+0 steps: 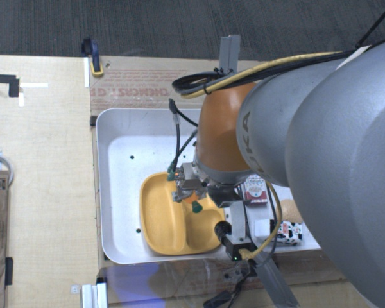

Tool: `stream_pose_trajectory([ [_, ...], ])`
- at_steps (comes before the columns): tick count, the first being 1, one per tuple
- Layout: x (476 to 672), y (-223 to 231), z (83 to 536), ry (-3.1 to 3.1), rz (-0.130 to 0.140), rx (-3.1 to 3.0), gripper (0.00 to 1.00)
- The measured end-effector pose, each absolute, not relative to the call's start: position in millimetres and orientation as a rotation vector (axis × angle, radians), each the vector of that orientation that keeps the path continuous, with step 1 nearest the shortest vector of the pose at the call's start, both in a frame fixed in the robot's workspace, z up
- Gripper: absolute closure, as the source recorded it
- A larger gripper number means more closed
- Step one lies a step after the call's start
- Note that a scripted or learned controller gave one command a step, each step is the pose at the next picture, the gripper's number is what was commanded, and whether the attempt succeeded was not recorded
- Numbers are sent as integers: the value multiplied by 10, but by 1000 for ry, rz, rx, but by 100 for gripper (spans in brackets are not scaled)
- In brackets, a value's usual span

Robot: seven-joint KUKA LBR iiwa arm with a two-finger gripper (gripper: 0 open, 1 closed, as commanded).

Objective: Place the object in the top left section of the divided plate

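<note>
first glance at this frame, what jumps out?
The grey arm with its orange band takes up the right half of the view, reaching in over the white bin. Below it, a yellow divided plate lies in the bin's lower middle, bright against the white. The end effector hangs right over the plate's upper right edge, with cables trailing around it.

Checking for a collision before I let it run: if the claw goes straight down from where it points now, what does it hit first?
Most likely the yellow divided plate in the white bin; the claw hangs over the plate's right part, though its height above it is unclear.
</note>
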State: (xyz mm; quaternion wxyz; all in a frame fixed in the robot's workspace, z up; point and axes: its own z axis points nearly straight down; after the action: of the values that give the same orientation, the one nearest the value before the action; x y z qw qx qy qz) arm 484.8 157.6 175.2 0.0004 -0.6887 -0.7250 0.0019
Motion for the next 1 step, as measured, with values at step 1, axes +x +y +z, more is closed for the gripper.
stream_pose_trajectory([
  [1,4871,1613,1090,-1574,-47,-2725,100],
])
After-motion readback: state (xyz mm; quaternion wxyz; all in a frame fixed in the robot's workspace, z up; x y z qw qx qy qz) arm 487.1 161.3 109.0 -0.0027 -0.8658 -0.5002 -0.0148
